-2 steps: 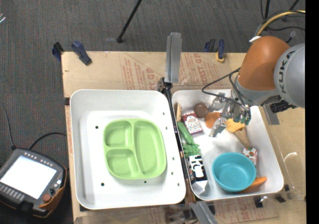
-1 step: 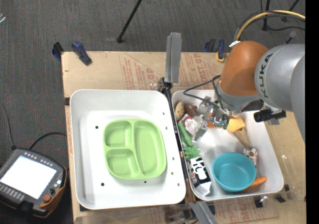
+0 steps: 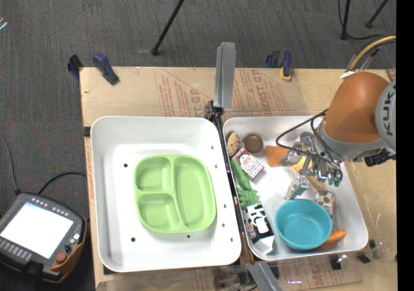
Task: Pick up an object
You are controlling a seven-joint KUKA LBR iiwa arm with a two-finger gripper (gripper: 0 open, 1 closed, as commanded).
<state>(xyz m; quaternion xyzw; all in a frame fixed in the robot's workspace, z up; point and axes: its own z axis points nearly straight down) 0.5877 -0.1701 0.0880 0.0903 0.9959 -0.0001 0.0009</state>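
- The right bin [image 3: 357, 218] holds, nearest, a blue bowl [image 3: 303, 224] and a black-and-white box [image 3: 259, 224]; an orange piece [image 3: 334, 238] lies just beside the bowl.
- Above the bowl the tool [image 3: 309, 170] hangs low in this bin. Whether it is apart or together, I cannot tell.
- To grasp well, I think it should take one free object and keep away from the bowl rim.
- Farther: a brown ball [image 3: 253, 143] and a red packet [image 3: 249, 164].
- The left bin [image 3: 110, 154] holds a green tray [image 3: 174, 193].

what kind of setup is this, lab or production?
Likely a robotics lab test bench: cardboard-covered bench held by clamps, tripod legs on carpet, and a teach pendant on the floor.
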